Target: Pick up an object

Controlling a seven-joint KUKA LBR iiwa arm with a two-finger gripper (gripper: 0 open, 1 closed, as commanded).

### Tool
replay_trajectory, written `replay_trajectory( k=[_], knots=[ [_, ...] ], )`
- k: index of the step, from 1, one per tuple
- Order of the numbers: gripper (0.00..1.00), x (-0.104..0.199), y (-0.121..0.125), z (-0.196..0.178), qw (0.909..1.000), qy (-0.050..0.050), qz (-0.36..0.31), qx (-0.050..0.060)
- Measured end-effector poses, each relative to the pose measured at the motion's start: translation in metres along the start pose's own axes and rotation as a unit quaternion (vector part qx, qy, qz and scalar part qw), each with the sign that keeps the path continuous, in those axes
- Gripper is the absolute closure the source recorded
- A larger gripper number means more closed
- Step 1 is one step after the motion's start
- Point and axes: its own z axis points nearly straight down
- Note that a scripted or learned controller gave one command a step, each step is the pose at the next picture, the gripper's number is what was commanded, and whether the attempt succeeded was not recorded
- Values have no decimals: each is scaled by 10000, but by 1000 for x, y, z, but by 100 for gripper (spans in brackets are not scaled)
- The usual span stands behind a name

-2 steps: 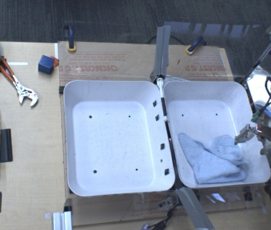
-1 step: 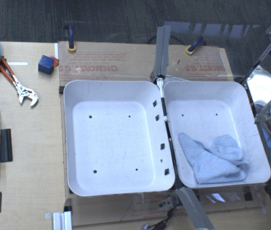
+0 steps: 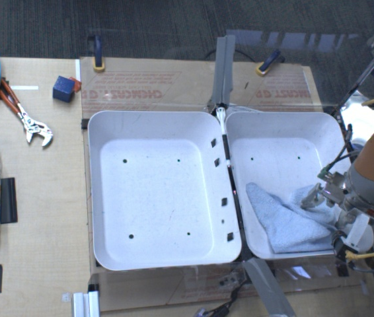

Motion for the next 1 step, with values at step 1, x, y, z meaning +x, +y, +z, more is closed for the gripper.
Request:
replay_trajectory(
  k=[1],
  knots=[
    [0,38,71,-63,9864,-15,1645,6]
  ],
)
